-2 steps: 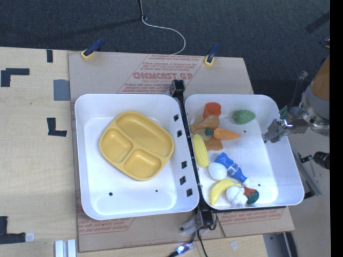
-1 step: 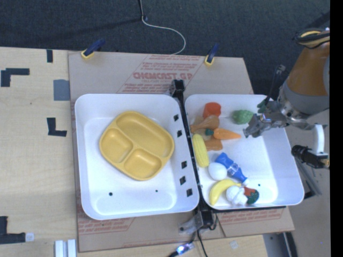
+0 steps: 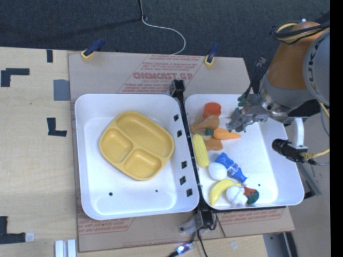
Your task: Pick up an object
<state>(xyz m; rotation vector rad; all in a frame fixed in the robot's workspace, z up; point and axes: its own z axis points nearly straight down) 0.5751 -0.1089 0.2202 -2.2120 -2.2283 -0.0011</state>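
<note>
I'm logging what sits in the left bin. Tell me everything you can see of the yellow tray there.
The yellow tray is a rounded-corner, plastic-looking divided plate with a raised rim and three compartments: one large along the upper right, two smaller ones at the left and the bottom. It looks empty and clean. It lies flat, right side up, turned at an angle, on the floor of the left bin, apart from the walls; nothing else touches it.

Toys [image 3: 220,154] crowd right bin's [image 3: 278,181] left side, right side open

Arm [image 3: 305,63] cut off by the right edge.
</note>
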